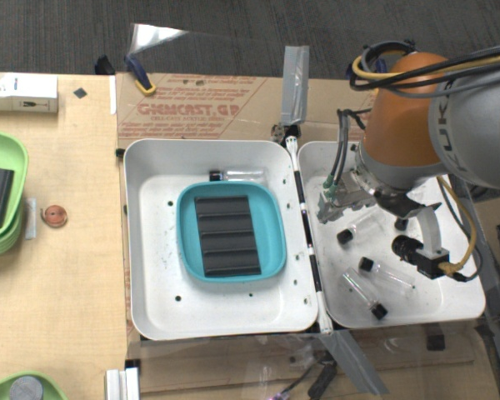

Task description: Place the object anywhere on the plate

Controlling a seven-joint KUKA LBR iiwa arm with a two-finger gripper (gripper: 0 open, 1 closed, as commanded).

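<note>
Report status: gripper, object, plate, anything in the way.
Gripper low over right bin. Clear black-capped tubes lying loose there. Teal plate in left bin carries black ridged block.

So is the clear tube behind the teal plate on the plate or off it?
Off it. The clear tube lies flat on the left bin's floor beyond the teal plate's far rim.

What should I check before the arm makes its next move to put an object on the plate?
1. Teal plate lies inside the left bin: ok.
2. Plate surface is free: not ok, a dark ribbed block covers the middle.
3. Objects are available: ok, small clear vials lie in the right bin.
4. Gripper is over the right bin: ok.
5. An object is held: cannot tell.
</note>
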